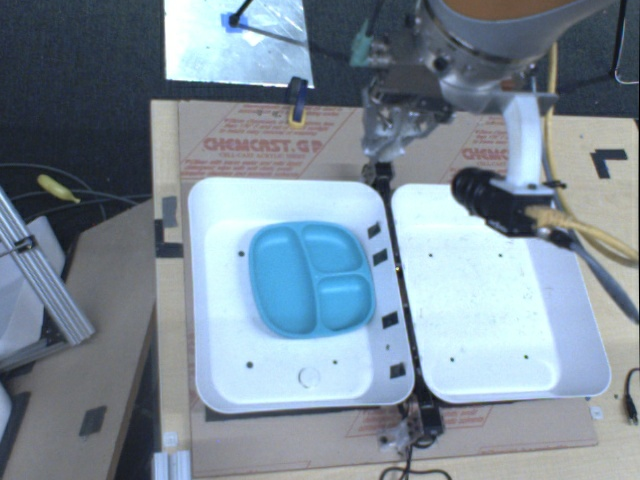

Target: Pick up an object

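Bench topped with brown board printed in red lettering [262,144]. Two white bins side by side, clipped together along the middle seam. Pincer [385,146] hangs over the bench just beyond the bins' far edge, above the seam; whether it is apart or together, cannot tell. Blue divided plate [310,278] lies flat in the left bin [230,368], nearer the camera than the pincer and to its left, well apart. Right bin [500,308] speckled with dark flecks. Shiny foil sheet [235,23] on dark floor beyond the pincer.
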Controlling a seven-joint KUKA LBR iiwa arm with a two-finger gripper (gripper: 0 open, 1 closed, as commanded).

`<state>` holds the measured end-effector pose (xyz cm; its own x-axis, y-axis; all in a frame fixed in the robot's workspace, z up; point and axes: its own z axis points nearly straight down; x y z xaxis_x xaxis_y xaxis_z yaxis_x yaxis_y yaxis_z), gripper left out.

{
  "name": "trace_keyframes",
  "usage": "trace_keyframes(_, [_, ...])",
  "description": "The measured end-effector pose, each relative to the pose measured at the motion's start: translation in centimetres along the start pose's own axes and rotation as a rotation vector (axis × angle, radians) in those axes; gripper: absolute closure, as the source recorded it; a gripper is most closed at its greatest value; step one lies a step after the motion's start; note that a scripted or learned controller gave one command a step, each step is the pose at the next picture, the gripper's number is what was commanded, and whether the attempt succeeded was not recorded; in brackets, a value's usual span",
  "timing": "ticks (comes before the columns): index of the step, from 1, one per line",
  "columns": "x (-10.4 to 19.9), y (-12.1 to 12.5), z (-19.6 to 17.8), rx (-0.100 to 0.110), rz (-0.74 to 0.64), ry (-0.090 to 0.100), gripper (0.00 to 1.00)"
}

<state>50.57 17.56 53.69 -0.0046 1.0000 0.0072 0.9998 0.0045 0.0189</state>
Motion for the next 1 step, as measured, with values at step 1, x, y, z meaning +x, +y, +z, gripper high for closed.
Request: trace_keyframes(1, [-6.10,4.60,0.21,0.014,0.010,-0.008,1.00])
